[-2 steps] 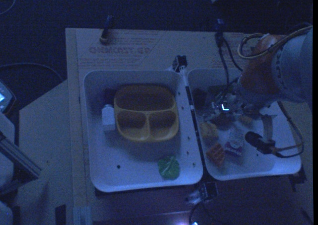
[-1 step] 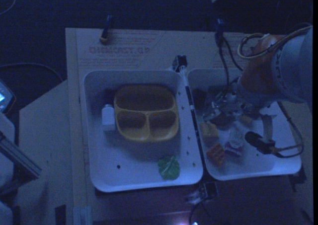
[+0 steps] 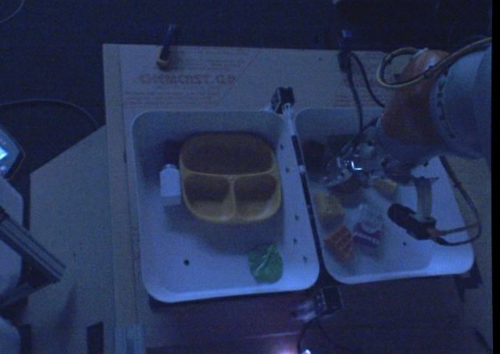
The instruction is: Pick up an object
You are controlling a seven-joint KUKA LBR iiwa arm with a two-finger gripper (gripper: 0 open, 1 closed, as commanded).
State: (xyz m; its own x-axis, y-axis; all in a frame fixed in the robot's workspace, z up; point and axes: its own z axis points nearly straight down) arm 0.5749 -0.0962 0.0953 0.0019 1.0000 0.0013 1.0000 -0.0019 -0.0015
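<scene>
Down in the right bin point(image 3: 461, 262) sits the gripper point(image 3: 349, 175), low over the far left part of that bin. The room is very dark and the picture is blue and dim, so I cannot tell if it is open or shut, or if it has hold of anything. The arm point(image 3: 449, 106) comes in from the right. It is grey with an orange band point(image 3: 408, 106), and wires loop over it and hang near it.

Some small things lie in the right bin, close to the gripper. A yellow block point(image 3: 328, 208) lies just under the gripper, near the bin's left wall. An orange-red toy point(image 3: 340, 243) lies a bit nearer the front. Just beside it is a small pink and white thing point(image 3: 368, 231). A little yellow piece point(image 3: 384, 186) lies to the right of the gripper. They are too dim to name for sure.

The left bin point(image 3: 148, 266) holds a big yellow tray point(image 3: 230, 177) with three parts. It sits near the back and middle of that bin. A small white bottle point(image 3: 170, 184) stands touching the tray's left side. A green leafy toy point(image 3: 266, 263) lies near the front of the left bin, well apart from the tray.

Both bins sit side by side on a pale board point(image 3: 234, 71) with faint writing on it.
</scene>
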